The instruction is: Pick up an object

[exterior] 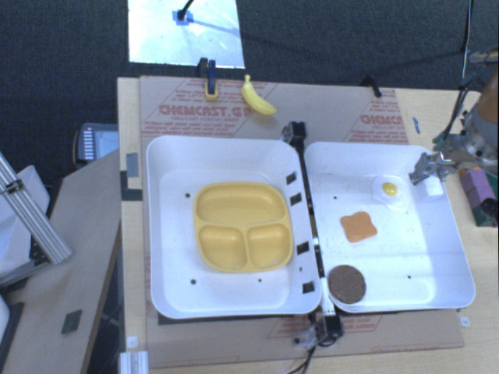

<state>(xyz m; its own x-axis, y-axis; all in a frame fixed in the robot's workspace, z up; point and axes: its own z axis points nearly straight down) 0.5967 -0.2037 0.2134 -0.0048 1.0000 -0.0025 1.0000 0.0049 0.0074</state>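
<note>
Over the right bin's (437, 232) far corner you see the gripper (428, 170); you cannot tell its grip. Below sit an egg (388, 188), toast (359, 227) and a cookie (347, 284).

Arm (482, 127), partial, at the frame's right edge: rounded body section, tan-orange and blurred at the top, passing into a pale grey housing with a darker ring beneath. Thin dark cable alongside, running upward. Gripper (427, 170): small, angular, bare grey metal with dark joints and bright highlights; detail too small to resolve further.
</note>
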